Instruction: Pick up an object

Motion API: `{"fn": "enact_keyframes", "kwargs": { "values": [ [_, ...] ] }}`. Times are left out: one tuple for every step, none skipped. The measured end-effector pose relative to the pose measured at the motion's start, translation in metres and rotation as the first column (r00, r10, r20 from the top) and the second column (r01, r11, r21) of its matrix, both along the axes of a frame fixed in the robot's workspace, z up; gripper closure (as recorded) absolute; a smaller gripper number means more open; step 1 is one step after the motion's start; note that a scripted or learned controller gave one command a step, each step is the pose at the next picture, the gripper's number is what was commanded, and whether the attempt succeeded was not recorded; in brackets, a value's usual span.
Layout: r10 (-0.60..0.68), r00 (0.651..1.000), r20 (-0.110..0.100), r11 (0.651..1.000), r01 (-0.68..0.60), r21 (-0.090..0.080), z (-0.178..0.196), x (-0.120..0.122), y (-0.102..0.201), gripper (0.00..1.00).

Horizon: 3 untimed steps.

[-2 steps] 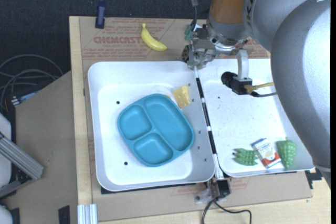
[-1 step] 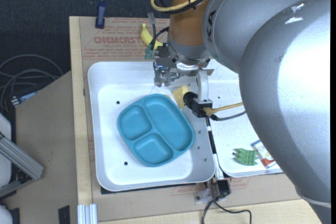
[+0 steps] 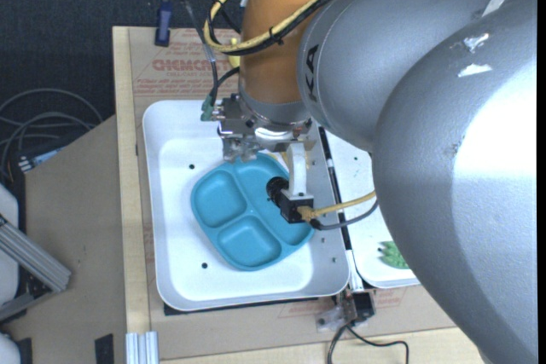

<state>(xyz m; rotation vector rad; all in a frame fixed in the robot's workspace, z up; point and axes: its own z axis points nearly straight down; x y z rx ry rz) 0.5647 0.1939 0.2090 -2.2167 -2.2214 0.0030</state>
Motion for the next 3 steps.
{"fn": "enact_keyframes", "kwargs": {
  "values": [
    [0.000,1.000,0.000,1.000,0.000,-0.001,0.037,-0.061,0.030,1.00],
    [-0.003,1.000,0.002,1.000,0.003,-0.002,0.055,-0.049,-0.078,1.00],
    [-0.003,1.000,0.005,1.000,0.003,-0.002,0.043,-0.017,-0.143,1.00]
  ]
}}
